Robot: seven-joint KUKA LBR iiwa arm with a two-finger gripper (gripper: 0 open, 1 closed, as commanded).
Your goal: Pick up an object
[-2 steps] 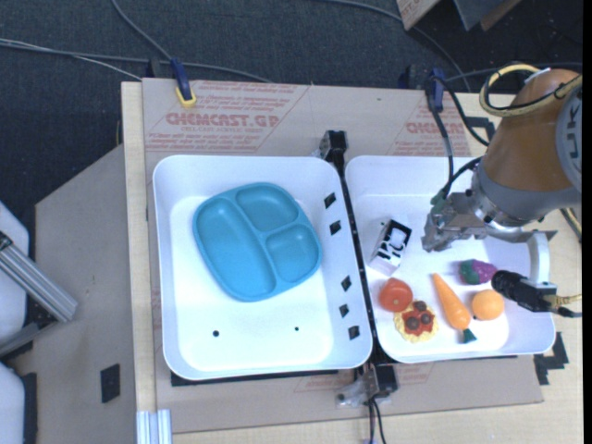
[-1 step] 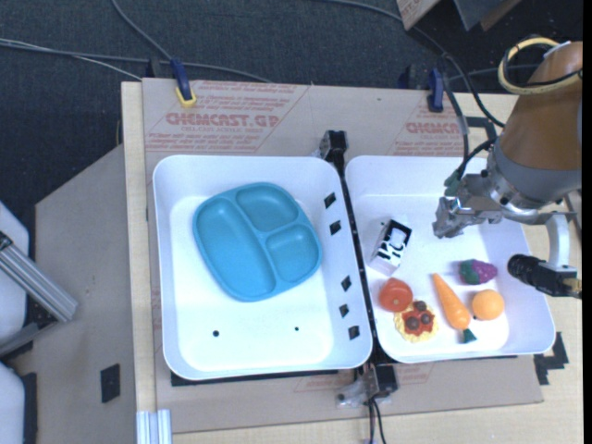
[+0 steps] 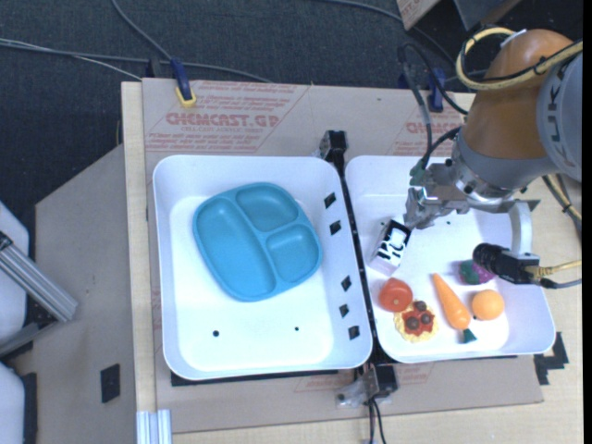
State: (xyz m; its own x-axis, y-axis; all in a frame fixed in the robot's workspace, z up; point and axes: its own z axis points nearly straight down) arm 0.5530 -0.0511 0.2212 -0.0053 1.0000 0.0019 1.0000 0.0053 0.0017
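My gripper (image 3: pixel 419 215) hangs over the left half of the right bin (image 3: pixel 532 339), reaching in from the right. Just below and left of its tip lies a small black-and-white box (image 3: pixel 392 245), close to the bin's left wall; I cannot tell whether they touch. Along the front of the same bin lie a red tomato (image 3: pixel 396 294), a small round pizza toy (image 3: pixel 416 322), an orange carrot (image 3: pixel 450 302), an orange fruit (image 3: pixel 487 304) and a purple item (image 3: pixel 474 271).
The left bin (image 3: pixel 176 276) holds a blue divided plate (image 3: pixel 257 240) in its upper middle. A black-clipped divider (image 3: pixel 344 239) runs between the two bins. Cables trail across the dark floor behind the bench.
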